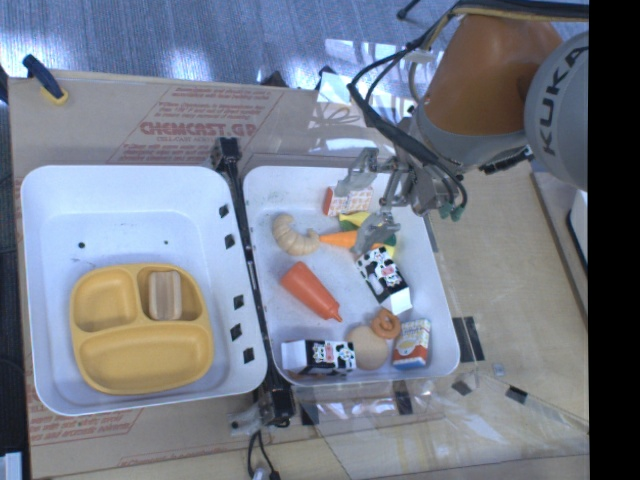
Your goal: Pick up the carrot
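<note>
The grey arm (pixel 500 78) comes in from the right, its orange band high above the far right corner of the right bin (pixel 262 268). From the wrist it slopes down and leftward, so the gripper (pixel 378 230) hangs over the far half of that bin, low among the toys there. Cables loop off the wrist above the bin's far rim. The metal fingers point down toward the small carrot (pixel 340 239), whose thick end lies right at their tips, but whether they are spread or pressed together cannot be told from this angle, nor whether anything sits between them.

The carrot is a short orange piece with a green tuft at the gripper end, lying flat on the bin floor, its narrow end pointing toward the bin's left wall and touching a pale croissant (pixel 293 234). Just behind it, toward the far rim, is a red and yellow block (pixel 345 203). Nearer the middle of the bin lies a larger orange cone (pixel 311 291), well apart from the carrot. A cow-patterned carton (pixel 383 273) lies beside the gripper toward the bin's right wall.

Left of the right bin, the left bin (pixel 60 208) holds a yellow divided tray (pixel 140 343) with a tan block (pixel 164 294) in one compartment
</note>
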Controlling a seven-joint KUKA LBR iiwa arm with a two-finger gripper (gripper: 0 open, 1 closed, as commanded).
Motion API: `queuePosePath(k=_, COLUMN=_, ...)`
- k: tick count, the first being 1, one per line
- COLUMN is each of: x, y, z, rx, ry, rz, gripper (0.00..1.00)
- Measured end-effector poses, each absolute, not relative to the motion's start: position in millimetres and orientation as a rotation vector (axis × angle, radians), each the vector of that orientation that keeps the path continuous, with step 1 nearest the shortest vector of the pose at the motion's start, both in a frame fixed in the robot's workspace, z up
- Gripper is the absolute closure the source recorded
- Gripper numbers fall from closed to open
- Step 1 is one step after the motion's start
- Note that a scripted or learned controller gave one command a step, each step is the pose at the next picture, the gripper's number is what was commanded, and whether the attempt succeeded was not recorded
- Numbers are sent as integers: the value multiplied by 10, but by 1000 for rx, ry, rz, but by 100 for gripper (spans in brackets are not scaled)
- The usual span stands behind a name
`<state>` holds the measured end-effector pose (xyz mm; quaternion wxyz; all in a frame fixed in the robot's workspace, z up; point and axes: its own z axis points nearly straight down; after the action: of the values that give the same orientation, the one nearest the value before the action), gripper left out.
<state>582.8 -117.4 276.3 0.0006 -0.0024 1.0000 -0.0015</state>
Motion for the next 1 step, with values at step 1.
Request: queuePosePath(k=1, x=6337, y=-1460, z=1314, rx=-419, ry=3122, rz=5, gripper=0)
